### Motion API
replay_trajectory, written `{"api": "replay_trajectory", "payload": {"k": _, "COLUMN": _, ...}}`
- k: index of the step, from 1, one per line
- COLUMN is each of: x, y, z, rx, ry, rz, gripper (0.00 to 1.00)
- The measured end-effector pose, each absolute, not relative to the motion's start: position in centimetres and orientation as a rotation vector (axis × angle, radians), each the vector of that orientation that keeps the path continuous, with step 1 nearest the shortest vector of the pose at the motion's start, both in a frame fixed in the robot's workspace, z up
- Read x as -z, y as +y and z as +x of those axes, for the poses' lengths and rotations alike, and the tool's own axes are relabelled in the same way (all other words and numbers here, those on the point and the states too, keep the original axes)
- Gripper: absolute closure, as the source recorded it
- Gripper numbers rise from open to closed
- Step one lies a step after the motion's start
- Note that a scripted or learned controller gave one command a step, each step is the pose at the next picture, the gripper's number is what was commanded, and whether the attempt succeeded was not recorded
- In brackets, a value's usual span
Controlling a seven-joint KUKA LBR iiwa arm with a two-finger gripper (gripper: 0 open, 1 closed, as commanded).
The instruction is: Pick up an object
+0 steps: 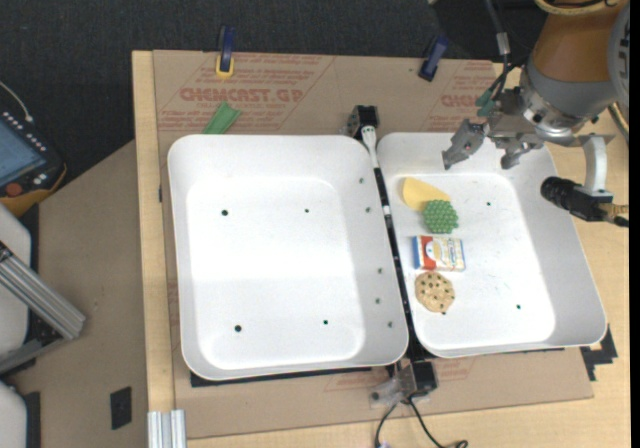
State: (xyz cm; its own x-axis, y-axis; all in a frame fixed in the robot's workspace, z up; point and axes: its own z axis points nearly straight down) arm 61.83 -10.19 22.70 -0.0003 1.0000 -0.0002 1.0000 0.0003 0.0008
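Left shallow white plastic bin [200, 236]: no contents. Right shallow white plastic bin [560, 266]: column near its left wall, comprising pale yellow wedge [422, 192], green knobbly ball [440, 215], small red-white-blue carton [440, 254], round speckled brown cookie [434, 291]. Jaws [487, 148]: spread apart, nothing between them, poised above the bin's far edge. Risk: items crowd together; descending jaws may nudge neighbours or close on nothing.

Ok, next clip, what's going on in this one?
A robot arm reaches in over the far end of the right bin, its gripper open and holding nothing. Four small items lie in a row along that bin's left side: a yellow piece, a green bumpy ball, a small printed packet and a cookie. No pick has been made yet.
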Motion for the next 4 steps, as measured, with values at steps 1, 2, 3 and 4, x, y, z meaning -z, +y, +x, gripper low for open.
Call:
{"api": "replay_trajectory", "payload": {"k": 1, "x": -23.8, "y": -10.2, "z": 61.9, "rx": -0.004, "ry": 2.22, "rz": 2.218, "gripper": 1.0}}
{"api": "replay_trajectory", "payload": {"k": 2, "x": -22.2, "y": -6.0, "z": 57.3, "rx": 0.004, "ry": 2.229, "rz": 2.223, "gripper": 1.0}}
{"api": "replay_trajectory", "payload": {"k": 3, "x": -26.2, "y": 3.1, "z": 55.7, "rx": -0.006, "ry": 2.23, "rz": 2.209, "gripper": 1.0}}
{"api": "replay_trajectory", "payload": {"k": 4, "x": -30.2, "y": 3.9, "z": 49.7, "rx": -0.001, "ry": 2.226, "rz": 2.22, "gripper": 1.0}}
